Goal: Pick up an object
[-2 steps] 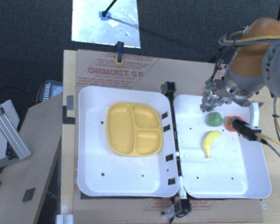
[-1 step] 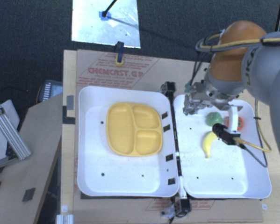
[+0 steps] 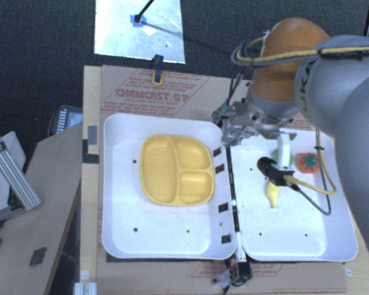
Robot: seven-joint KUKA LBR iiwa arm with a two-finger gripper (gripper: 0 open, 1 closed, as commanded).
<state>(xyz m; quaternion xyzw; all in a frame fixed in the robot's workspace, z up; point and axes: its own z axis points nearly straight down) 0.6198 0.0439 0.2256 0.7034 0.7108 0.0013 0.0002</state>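
From the camera above the bench, we see the gripper (image 3: 231,133) at the far end of the ridge where the left bin (image 3: 119,223) and the right bin (image 3: 291,239) meet. The metal parts there blur together, so we cannot tell whether it is parted or closed, and we see nothing held in it. A yellow divided plate (image 3: 176,170) lies flat in the middle of the left bin. In the right bin, a small yellow banana (image 3: 272,195) lies near the centre. An orange-red toy with a green top (image 3: 307,161) sits near the far right wall. A white and green piece (image 3: 285,153) stands between that toy and the gripper.
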